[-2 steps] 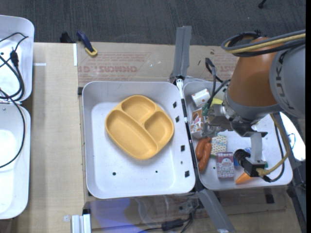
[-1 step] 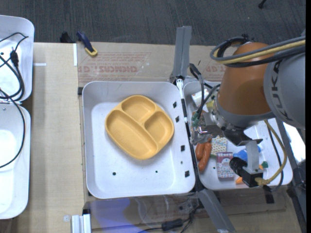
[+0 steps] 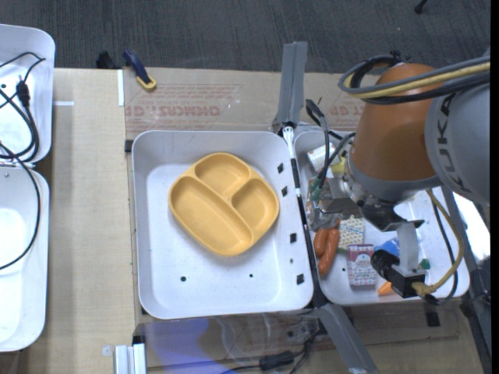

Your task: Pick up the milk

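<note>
The milk (image 3: 361,266), a small carton with a red band and a pale printed face, lies in the right bin (image 3: 343,293) near its front. My gripper (image 3: 327,201) hangs under the orange wrist over the left part of this bin, a little behind and to the left of the carton. The bulk of the arm covers the gripper from above. Nothing is visibly held.
A yellow divided plate (image 3: 224,202) sits in the left bin (image 3: 156,271). Beside the milk lie two orange sausage-like pieces (image 3: 326,249), a pale speckled box (image 3: 351,230), a blue item (image 3: 388,248) and a small orange piece (image 3: 383,289). The arm hides the back of the right bin.
</note>
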Available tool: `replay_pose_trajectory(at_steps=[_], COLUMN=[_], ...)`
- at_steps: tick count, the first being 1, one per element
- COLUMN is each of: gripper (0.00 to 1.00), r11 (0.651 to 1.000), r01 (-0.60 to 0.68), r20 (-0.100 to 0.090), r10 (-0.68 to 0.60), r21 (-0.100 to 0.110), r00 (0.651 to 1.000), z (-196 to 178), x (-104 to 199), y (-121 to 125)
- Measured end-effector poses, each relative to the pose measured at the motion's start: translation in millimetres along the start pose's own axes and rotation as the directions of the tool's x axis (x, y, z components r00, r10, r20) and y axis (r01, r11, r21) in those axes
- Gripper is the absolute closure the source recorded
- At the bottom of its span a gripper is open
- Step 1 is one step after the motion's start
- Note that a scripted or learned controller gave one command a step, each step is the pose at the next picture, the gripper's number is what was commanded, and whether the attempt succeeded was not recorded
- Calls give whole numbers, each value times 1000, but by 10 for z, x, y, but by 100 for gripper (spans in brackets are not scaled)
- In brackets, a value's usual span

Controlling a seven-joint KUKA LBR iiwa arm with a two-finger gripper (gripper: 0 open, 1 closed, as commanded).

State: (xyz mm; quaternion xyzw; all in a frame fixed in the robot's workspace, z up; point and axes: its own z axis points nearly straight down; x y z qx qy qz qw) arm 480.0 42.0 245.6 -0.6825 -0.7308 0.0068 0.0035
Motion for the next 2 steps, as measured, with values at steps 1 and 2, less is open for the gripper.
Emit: replay_pose_trajectory(at_steps=[1,2], gripper=[100,100], r11=[997,997], r01=[76,79], r20=[-2,-1], r10=[-76,-79], r21=[-7,-6], r00=[997,997], z=[18,90], x=[-415,214], y=[-39,-1])
